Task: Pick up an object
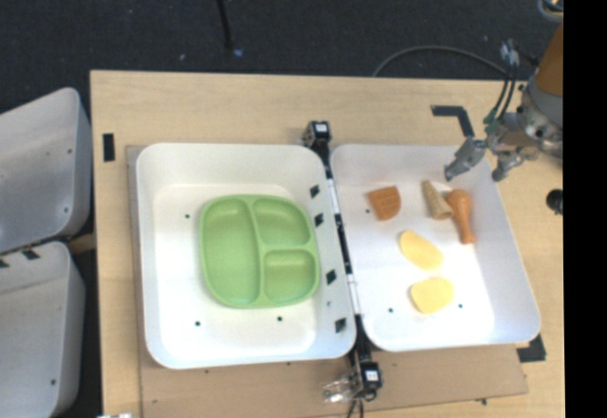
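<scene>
Fingers spread and bare, gripper (482,160) above the right bin's (503,312) far edge, just beyond the carrot (462,214) and beige chunk (435,200). Best centred over the carrot, jaws across its width, clear of the chunk touching it.

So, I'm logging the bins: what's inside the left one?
The left bin holds one green divided plate. Its three compartments have nothing in them. The bin floor under the plate is covered.

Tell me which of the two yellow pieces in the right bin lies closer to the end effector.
The upper yellow piece, just below the orange chunk; the other yellow piece sits farther from the end effector, toward the bin's near edge.
</scene>
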### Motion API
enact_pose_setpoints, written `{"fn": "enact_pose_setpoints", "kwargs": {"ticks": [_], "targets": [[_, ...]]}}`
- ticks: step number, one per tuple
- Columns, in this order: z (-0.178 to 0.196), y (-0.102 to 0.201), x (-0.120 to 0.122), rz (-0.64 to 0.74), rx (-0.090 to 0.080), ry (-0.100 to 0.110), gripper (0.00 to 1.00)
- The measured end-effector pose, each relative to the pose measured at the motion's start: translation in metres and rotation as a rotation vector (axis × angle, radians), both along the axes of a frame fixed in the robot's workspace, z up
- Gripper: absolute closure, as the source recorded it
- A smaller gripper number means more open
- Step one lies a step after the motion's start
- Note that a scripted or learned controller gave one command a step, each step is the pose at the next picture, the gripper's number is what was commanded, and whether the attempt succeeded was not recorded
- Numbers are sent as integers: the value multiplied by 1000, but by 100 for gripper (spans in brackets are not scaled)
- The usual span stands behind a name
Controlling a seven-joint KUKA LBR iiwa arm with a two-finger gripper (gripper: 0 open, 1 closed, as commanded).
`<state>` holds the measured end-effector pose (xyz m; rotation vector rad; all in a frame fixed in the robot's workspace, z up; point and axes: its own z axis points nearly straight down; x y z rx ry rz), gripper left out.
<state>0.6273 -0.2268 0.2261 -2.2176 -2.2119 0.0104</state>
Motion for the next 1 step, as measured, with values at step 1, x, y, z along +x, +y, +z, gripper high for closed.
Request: {"fn": "enact_pose_setpoints", "kwargs": {"ticks": [1], "targets": [[8, 0, 3, 4, -4, -12, 0]]}}
